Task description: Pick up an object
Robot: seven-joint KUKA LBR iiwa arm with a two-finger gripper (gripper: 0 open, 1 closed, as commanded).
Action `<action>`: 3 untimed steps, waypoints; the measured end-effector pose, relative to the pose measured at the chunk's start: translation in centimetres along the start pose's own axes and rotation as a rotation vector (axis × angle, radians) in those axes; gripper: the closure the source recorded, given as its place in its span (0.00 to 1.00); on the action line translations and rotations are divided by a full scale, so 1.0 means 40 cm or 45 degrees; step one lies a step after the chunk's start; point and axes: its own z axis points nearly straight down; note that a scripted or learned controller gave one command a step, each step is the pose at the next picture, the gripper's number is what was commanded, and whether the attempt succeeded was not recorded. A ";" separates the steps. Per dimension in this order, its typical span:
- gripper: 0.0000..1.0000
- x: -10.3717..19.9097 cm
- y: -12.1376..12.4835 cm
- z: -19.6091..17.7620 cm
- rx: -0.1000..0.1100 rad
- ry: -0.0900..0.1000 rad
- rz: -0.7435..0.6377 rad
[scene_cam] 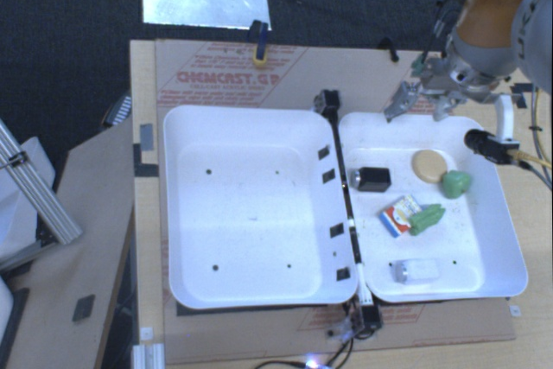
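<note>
Dark carpet rings your surface; two shallow white bins (259, 121) sit side by side. Jaws of the gripper (421, 102) hang spread and bare over the right bin's 12 o'clock rim. Your candidates cluster toward 3 o'clock: black block (373, 179), tan disc (429, 165), green lump (455, 182). Risk: tan disc and green lump sit close, so one may get nudged.

Black block (373, 179): I see it flat, left side of right bin.
Tan disc (429, 165): beside green lump (455, 182).
Card (399, 216): under green piece (427, 219).
Clear packet (416, 270): front.
</note>
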 end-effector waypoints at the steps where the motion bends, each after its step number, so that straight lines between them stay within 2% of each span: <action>1: 1.00 0.001 0.003 -0.029 -0.005 0.000 -0.004; 2: 1.00 0.083 -0.009 -0.501 -0.027 -0.001 -0.007; 3: 1.00 0.063 0.018 -0.465 -0.003 -0.002 0.001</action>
